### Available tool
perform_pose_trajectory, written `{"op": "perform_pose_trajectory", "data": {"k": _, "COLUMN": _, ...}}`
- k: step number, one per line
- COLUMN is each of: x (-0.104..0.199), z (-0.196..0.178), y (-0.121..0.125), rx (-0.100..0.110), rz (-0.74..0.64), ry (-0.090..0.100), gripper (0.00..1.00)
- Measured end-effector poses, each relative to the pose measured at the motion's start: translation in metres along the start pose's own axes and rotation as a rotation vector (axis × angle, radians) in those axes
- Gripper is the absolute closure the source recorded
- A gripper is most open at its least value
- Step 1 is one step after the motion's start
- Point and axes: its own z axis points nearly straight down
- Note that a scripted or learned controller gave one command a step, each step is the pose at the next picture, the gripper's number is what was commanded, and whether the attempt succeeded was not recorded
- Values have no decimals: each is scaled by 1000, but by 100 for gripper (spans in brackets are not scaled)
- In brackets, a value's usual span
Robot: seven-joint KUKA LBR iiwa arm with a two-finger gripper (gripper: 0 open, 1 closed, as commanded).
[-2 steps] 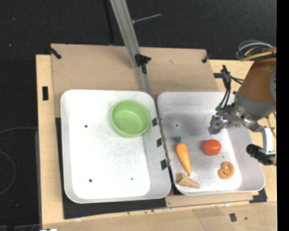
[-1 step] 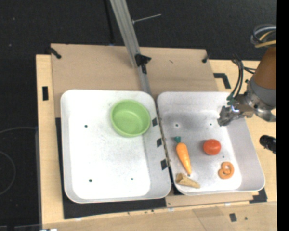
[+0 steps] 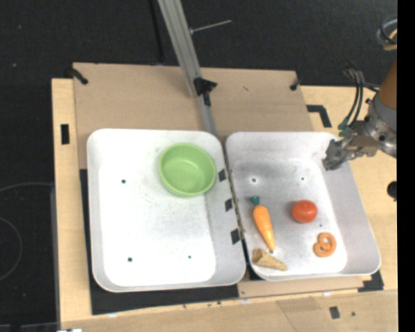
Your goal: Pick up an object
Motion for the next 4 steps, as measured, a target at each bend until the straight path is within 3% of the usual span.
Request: {"op": "perform_pose_trajectory", "data": {"k": 4, "x": 194, "z": 18, "y": -28, "rx": 8, "rz": -3, "ry": 3, "gripper": 100}}
